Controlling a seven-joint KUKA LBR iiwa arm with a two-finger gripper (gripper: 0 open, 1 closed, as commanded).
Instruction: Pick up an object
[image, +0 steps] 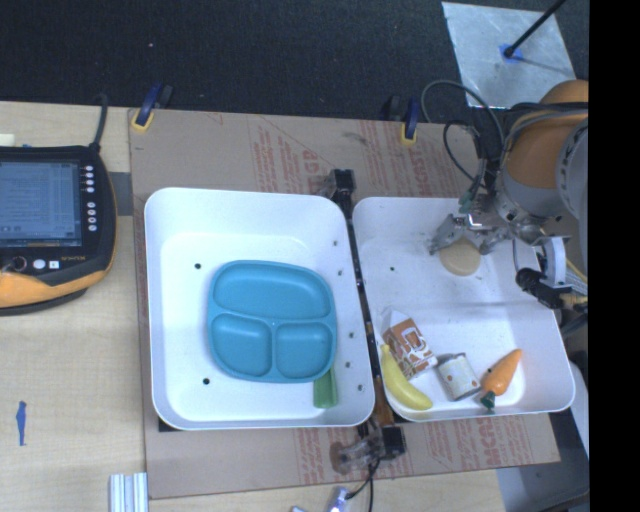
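My gripper (464, 243) hangs over the far part of the right bin (400, 225), its two fingers spread open. A round tan object (461, 262) lies on the bin floor just below and between the fingertips; I cannot tell if they touch it. Along the bin's near edge lie a yellow banana (403, 383), a brown packet (410, 345), a small grey-white box (457, 375) and an orange carrot (502, 371).
The left bin (170, 230) holds a blue divided plate (272, 320) and a green block (325, 391) at its near right corner. A control tablet (45, 225) sits on the bench at far left. Cables loop above the wrist (460, 110).
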